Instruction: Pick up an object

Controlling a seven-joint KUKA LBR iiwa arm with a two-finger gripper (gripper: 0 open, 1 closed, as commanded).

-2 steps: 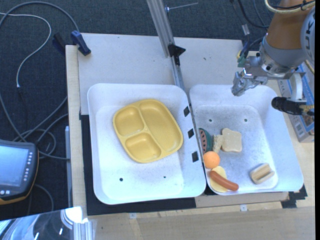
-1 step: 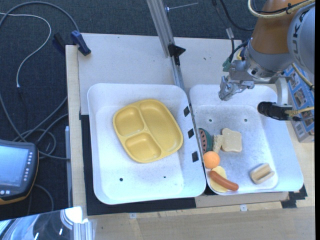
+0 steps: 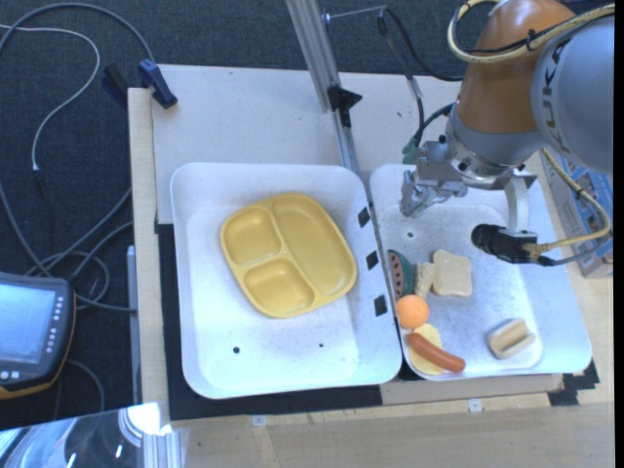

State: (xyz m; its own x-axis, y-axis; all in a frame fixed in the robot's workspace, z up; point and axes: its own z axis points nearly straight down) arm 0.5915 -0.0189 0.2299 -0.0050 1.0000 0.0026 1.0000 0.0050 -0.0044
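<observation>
My gripper (image 3: 417, 201) hangs over the back left part of the right bin (image 3: 546, 291), above bare bin floor. In that bin, nearer the front, lie a slice of toast (image 3: 452, 274), a watermelon wedge (image 3: 395, 272), an orange (image 3: 412, 311), a red sausage (image 3: 437, 352) on a yellow banana-like piece (image 3: 423, 340), and a bread roll (image 3: 511, 337). The toast is the closest item, a little to the front right of the gripper. I see nothing held by the gripper.
The left bin (image 3: 195, 261) holds a yellow divided plate (image 3: 288, 253). A slanted metal pole (image 3: 317, 37) rises behind the bins. A black cable end (image 3: 502, 242) hangs from the arm over the right bin. A tablet (image 3: 29, 330) lies off the bench at the left.
</observation>
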